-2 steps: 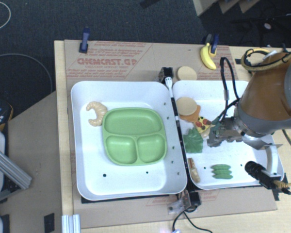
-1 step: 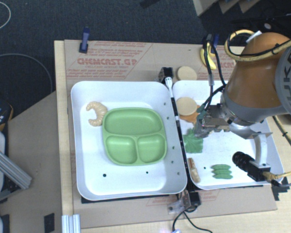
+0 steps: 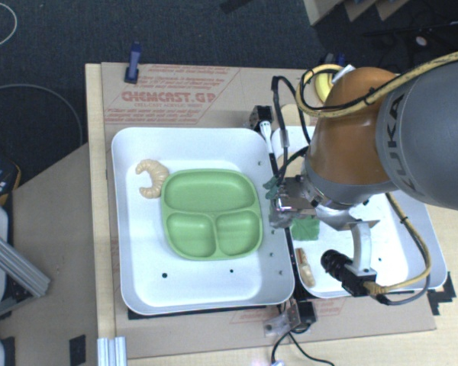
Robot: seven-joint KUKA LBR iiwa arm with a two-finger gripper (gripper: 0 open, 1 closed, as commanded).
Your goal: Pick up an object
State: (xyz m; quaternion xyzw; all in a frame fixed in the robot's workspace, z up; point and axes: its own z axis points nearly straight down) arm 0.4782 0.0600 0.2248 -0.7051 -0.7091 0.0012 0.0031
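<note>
**Arm low over the right bin, green tray untouched in the left**

Dark carpet surrounds the bench, whose brown top carries printed red lettering and two white bins side by side. Filling much of the left bin is a green divided tray with three compartments, lying flat. Just beside its upper left corner rests a pale, curled croissant-shaped toy, barely touching the tray's rim if at all. Over the right bin hangs the grey arm with its orange band, cables looping around it. Its gripper sits close to the wall between the bins, above a green object I can't identify. Whether the claw is spread or pinched, I cannot tell. A small tan object lies nearer the front edge.
</note>
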